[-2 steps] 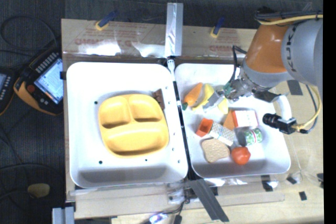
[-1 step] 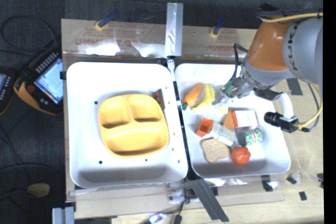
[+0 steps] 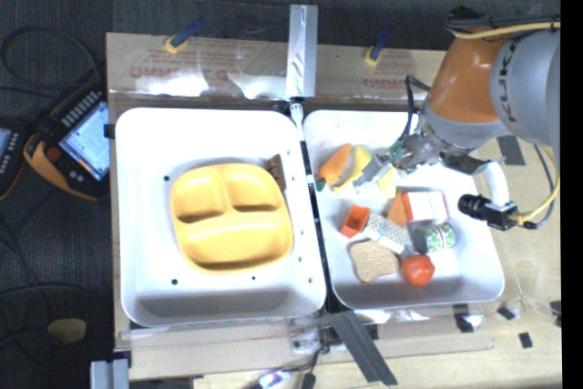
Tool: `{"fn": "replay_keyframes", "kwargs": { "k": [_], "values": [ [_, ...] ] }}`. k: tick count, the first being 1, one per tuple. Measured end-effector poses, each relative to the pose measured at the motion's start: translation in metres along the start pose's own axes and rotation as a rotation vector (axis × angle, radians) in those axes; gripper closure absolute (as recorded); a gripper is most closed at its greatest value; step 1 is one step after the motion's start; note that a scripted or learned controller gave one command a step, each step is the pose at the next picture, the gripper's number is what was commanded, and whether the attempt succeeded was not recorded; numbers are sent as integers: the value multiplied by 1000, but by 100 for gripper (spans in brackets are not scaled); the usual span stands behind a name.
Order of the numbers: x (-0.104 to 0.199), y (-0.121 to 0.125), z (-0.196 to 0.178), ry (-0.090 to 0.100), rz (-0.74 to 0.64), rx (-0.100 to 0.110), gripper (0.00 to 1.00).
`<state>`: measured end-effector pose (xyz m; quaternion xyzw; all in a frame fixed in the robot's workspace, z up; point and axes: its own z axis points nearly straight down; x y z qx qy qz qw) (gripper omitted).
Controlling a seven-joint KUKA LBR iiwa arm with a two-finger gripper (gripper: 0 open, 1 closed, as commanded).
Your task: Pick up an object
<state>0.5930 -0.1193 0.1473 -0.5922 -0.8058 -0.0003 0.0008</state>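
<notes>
Partly blurred, claw [image 3: 393, 161] tips blend into the piled toys [image 3: 392, 228].

A yellow plastic divided tray [image 3: 231, 216] lies in the left white bin [image 3: 146, 287], a small brown item [image 3: 274, 167] touching its upper right corner. Off the bench's left edge, an orange-and-black handheld pendant with a lit screen [image 3: 75, 141] rests on the dark carpet among black cables [image 3: 27, 46]. Two blue clips [image 3: 185, 34] pin clear plastic sheeting [image 3: 209, 68] along the back.

Bright even light, bins blown white, soft focus.
</notes>
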Motion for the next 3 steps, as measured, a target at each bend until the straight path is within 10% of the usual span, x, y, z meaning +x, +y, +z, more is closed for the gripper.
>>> {"fn": "replay_keyframes", "kwargs": {
  "k": [1, 2, 3],
  "values": [
    [-40, 27, 49, -3, 81, -17, 0],
    [-40, 27, 41, -3, 80, -16, 100],
    [36, 71, -36, -3, 220, 1, 100]
  ]
}}
